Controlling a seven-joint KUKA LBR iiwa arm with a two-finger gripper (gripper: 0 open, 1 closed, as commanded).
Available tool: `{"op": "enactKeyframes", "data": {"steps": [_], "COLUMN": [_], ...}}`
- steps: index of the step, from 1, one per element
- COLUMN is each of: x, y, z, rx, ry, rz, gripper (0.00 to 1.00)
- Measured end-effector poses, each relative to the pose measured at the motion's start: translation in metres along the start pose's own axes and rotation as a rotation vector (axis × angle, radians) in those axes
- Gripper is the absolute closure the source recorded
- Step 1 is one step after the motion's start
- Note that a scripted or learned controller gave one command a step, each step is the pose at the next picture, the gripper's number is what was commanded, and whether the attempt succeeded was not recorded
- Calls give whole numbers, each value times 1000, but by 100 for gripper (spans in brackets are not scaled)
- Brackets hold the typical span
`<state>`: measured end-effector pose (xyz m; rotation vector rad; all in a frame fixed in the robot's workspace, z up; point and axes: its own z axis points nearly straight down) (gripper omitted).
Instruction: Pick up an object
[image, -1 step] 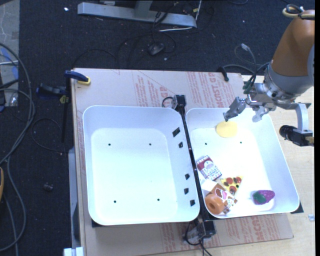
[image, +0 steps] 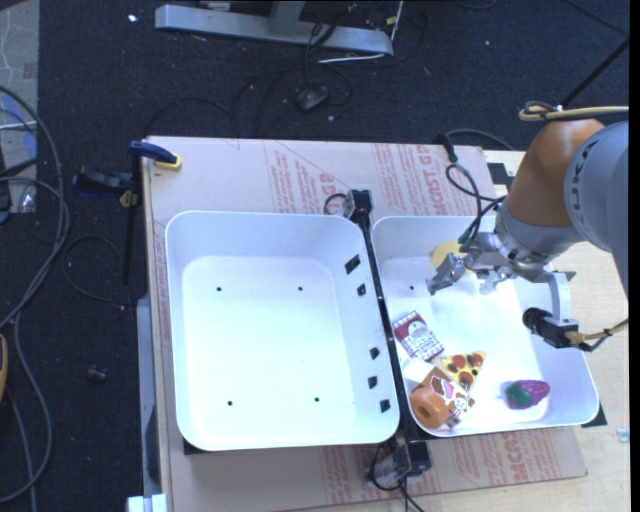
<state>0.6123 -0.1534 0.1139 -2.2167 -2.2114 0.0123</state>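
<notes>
My gripper (image: 466, 279) hangs over the back half of the right bin (image: 575, 375), its two fingers spread apart with only white bin floor between them, so it is open. A small yellow object (image: 441, 254) lies just behind the left finger, touching or nearly touching it, not between the fingers. Nearer the front lie a red-and-white carton (image: 418, 335), a pizza-slice toy (image: 466, 364), an orange round piece (image: 431, 406) on a printed packet, and a purple-and-green item (image: 525, 393).
The left bin (image: 190, 300) stands beside the right one, with a black divider strip (image: 375, 320) along their shared edge. Both rest on a cardboard-covered bench (image: 300, 170). Cables and a blue clamp (image: 155, 153) sit at the back left.
</notes>
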Motion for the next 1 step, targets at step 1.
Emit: {"op": "enactKeyframes", "data": {"steps": [1], "x": [-29], "y": [41], "z": [23], "rx": [-11], "ry": [-2], "rz": [-2], "gripper": [0]}}
